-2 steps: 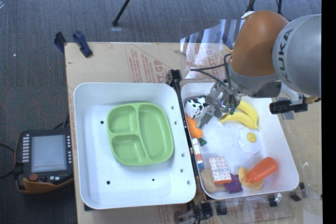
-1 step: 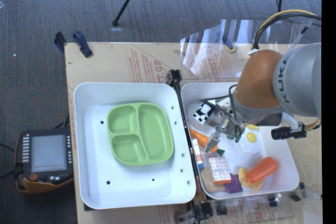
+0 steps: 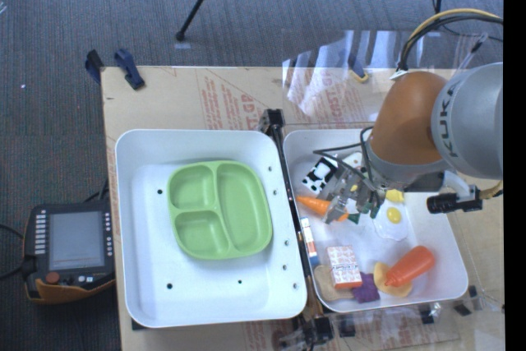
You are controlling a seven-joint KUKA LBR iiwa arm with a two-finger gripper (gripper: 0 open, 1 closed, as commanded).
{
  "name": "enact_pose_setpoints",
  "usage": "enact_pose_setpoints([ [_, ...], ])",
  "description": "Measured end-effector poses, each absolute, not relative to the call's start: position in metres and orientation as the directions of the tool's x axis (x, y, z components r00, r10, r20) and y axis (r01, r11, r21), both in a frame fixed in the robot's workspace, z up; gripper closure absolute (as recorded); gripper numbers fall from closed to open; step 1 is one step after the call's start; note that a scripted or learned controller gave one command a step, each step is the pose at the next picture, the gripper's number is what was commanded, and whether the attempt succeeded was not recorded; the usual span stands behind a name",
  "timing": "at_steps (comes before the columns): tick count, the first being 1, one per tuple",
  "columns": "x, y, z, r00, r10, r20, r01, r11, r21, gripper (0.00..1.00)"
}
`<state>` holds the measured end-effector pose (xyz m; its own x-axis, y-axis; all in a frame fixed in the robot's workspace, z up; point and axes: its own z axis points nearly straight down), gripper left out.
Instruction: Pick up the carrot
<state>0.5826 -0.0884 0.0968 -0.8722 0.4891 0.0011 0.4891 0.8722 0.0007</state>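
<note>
We see the carrot [image 3: 314, 205] in the right bin [image 3: 456, 259], long axis roughly nine-to-three. Gripper [image 3: 343, 205] hangs just at its three o'clock end, touching or nearly. We cannot tell its opening, nor any hold.

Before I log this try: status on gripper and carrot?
Gripper low in right bin, jaws unclear. Carrot lies beside it, not lifted. Fried egg close by.

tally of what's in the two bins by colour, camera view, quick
Green: 1, divided plate, left bin
Orange: 2, carrot, bottle, right bin
Black-and-white: 1, patterned block
Red-and-white: 1, small box
White with yolk: 1, fried egg
Purple: 1, small piece
Total: 7, counting what I can tell apart; a few items near the gripper are unclear.
</note>
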Motion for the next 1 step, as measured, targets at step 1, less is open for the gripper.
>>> enact_pose_setpoints([
  [1, 0.5662, -0.058, 0.1887, -0.545, 0.838, -0.002, 0.838, 0.545, 0.002, 1.0],
])
